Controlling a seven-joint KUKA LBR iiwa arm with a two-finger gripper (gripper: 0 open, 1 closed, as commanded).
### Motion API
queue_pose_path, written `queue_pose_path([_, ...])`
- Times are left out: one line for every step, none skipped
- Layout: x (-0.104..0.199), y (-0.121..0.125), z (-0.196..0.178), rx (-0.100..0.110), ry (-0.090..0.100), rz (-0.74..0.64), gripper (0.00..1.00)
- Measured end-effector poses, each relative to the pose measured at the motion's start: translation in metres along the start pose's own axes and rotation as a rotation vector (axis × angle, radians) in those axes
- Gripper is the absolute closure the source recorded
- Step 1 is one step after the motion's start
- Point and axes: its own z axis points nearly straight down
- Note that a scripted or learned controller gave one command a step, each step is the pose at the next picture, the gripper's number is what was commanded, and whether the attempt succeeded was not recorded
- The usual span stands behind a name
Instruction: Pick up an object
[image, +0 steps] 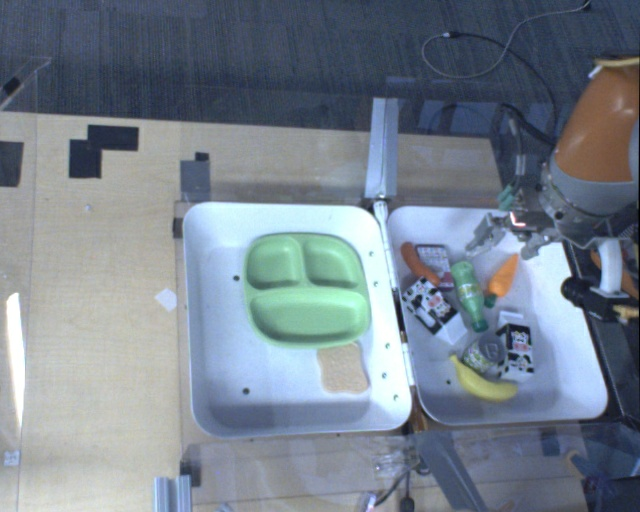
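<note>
My gripper (508, 238) hangs over the back of the right bin (585, 385), its fingers spread open with nothing between them. Just below it lies a small orange carrot (505, 275), and to that one's left a green bottle (466, 292). A reddish sausage (419, 262) rests near the bin's back left corner. A black-and-white carton (428, 304) sits beside the bottle. Toward the front lie a yellow banana (484, 384), a second patterned carton (518, 347) and a small grey object (488, 353).
The left bin (215, 320) holds a green divided plate (305, 288) and a tan slice of toast (344, 371) in front of it. A metal rail (380, 150) stands behind the seam between the bins. The arm's orange band (600, 120) looms at the right.
</note>
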Motion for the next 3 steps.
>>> queue_pose_path([-0.038, -0.025, 0.127, 0.001, 0.000, 0.014, 0.00])
queue_pose_path([-0.037, -0.020, 0.111, -0.014, -0.002, 0.013, 1.00])
queue_pose_path([-0.053, 0.031, 0.049, -0.004, -0.002, -0.069, 1.00])
